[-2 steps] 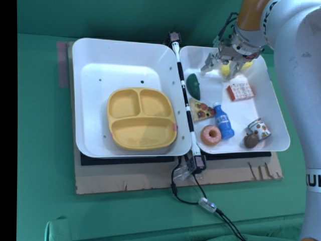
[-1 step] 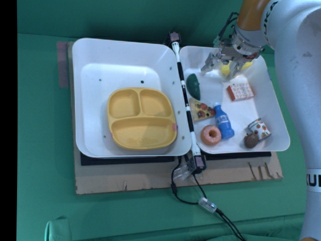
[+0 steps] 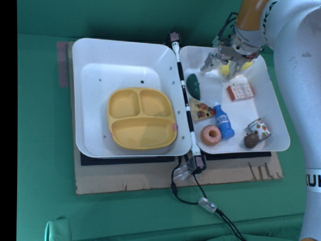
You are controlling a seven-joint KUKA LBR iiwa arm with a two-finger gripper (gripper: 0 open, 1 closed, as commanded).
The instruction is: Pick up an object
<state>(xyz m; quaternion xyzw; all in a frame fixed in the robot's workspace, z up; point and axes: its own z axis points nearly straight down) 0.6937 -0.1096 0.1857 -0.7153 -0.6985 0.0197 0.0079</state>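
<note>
My gripper (image 3: 220, 70) hangs over the far part of the right bin (image 3: 273, 104), with its fingers spread open. A small yellow object (image 3: 225, 70) shows between and just behind the fingers, and more yellow (image 3: 247, 64) peeks out to the right. I cannot tell whether the fingers touch it. Also in this bin are a dark green piece (image 3: 193, 86), a pizza slice (image 3: 199, 109), a blue bottle (image 3: 223, 121), a pink donut (image 3: 210, 134), a red and white box (image 3: 239, 91), a patterned can (image 3: 258, 128) and a brown lump (image 3: 251, 141).
The left bin (image 3: 90, 69) holds a yellow divided plate (image 3: 142, 118). A black and white divider bar (image 3: 183, 92) runs between the bins. Cables (image 3: 200, 197) trail off the bench's front edge. The arm's grey body (image 3: 301, 84) fills the right side.
</note>
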